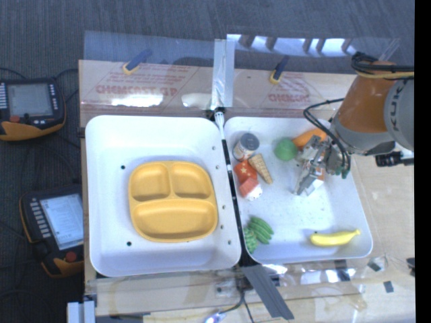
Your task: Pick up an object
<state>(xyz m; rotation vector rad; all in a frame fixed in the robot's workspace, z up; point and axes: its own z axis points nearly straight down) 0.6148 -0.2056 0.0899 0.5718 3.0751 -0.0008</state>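
The desk (101, 79) carries two shallow white bins side by side, and the right bin (350, 200) serves as the landmark here; the left bin (108, 180) touches its left wall and holds a yellow divided tray (174, 200) lying flat near its middle; the arm (370, 113), grey with an orange band, reaches over the right bin's far right corner, and the claw (308, 180) hangs above the bin's floor a little right of its centre, pointing down and to the left; whether the claw is apart or together cannot be told, since the metal parts blur into one another, and nothing shows clearly between them; an orange piece (308, 138) lies just beside the claw on its far side, partly hidden by the wrist; a green round object (285, 149) sits near the bin's far wall, left of the claw and apart from it; along the bin's left wall lie a small grey-lidded jar (248, 143), a tan cone (261, 168) and a red-and-white object (246, 179), close together; a green ridged item (258, 231) rests at the bin's near left part; a yellow banana (334, 237) lies along the near wall toward the right corner, well apart from the claw.
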